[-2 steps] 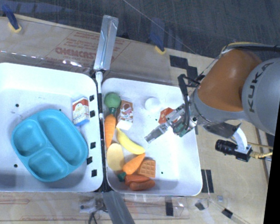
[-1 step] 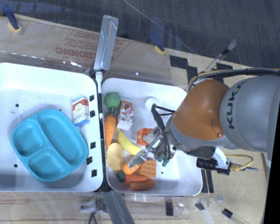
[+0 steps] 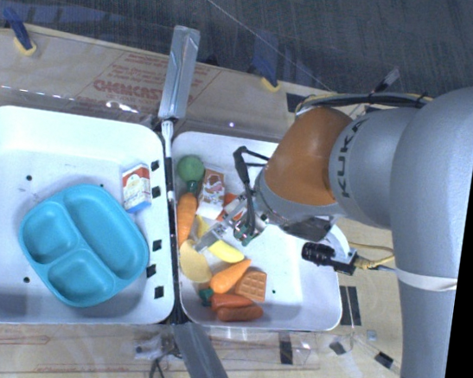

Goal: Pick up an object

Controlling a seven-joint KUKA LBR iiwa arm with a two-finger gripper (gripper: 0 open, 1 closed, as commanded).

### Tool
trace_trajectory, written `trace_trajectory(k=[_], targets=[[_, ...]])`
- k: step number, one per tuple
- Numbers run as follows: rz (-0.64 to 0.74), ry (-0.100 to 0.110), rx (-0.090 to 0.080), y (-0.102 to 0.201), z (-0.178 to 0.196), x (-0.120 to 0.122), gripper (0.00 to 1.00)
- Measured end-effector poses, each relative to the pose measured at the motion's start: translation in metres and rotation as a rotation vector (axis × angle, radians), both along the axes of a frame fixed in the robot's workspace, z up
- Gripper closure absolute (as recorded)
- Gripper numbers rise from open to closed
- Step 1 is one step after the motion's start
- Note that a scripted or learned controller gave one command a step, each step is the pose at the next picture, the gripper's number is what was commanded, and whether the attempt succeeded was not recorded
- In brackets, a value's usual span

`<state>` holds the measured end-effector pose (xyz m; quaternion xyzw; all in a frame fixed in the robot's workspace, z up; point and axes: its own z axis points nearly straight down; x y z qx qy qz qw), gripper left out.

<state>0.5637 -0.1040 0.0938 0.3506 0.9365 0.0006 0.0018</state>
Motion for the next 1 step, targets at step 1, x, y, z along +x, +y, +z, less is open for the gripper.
trace_trajectory(k=[1], targets=[[-0.518, 0.016, 0.001, -0.004, 0.0046, 0.0362, 0.0]])
